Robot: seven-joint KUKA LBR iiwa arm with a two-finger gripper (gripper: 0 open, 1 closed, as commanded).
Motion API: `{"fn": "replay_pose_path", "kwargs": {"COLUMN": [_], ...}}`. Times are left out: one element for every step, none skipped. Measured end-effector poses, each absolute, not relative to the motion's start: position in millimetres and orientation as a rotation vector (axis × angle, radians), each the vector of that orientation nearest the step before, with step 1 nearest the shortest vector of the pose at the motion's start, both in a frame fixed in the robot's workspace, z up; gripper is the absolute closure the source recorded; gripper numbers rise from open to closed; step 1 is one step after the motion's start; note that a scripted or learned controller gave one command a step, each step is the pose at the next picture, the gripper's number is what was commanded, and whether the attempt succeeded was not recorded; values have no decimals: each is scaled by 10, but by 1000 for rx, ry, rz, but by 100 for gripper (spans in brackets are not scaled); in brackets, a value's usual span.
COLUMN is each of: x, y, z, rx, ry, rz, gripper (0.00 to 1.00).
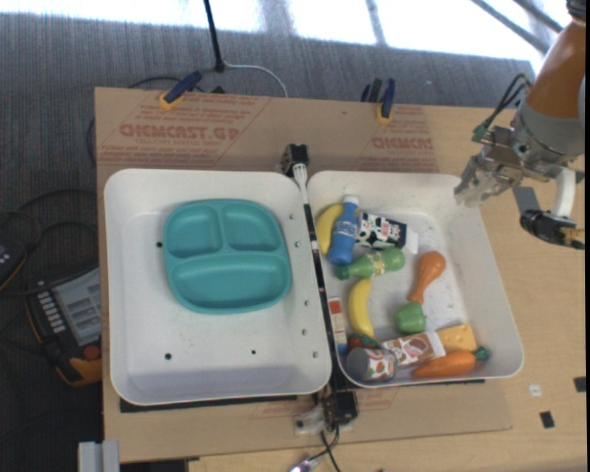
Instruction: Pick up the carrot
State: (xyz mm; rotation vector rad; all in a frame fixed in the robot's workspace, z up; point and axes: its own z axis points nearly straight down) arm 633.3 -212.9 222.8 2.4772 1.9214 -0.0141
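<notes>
Carrot (446, 365) lies at right bin's (500, 293) near edge, touching cheese (458, 337) & a carton (405, 350). Claw (477, 187) hovers over far-right rim, spread, empty. Risk: claw hits wall or grabs neighbours, as it's crowded.

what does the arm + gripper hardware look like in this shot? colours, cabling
The arm has an orange band above a grey wrist section. Dark cables loop along its left side. The gripper is a pale grey metal assembly with small green details near its mount. A white part with a black piece hangs at its right.
</notes>
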Motion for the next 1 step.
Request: {"fn": "replay_pose_path", "kwargs": {"x": [6335], "y": [-2126], "z": [2321], "rx": [2476], "ry": [1922], "rz": [-16], "gripper": [100]}}
